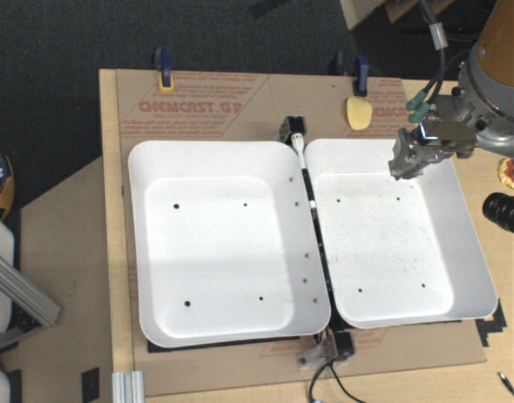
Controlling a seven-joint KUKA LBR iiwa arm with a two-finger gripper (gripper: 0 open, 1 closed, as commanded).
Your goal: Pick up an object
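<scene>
So my tool (406,168) is hanging over the far right corner of the right bin (458,305), can't tell how it's set from this angle. Nearest object I see is a small yellow thing (359,112) sitting on the counter (240,99) by the far edge, just past that bin's far left corner.

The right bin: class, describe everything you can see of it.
The right bin is a shallow white tray, plastic by its look, with rounded corners, a raised rim and a few small dark dots on its floor. It lies flat on the board, its left rim against the left bin. The claw hangs over its far edge.
</scene>
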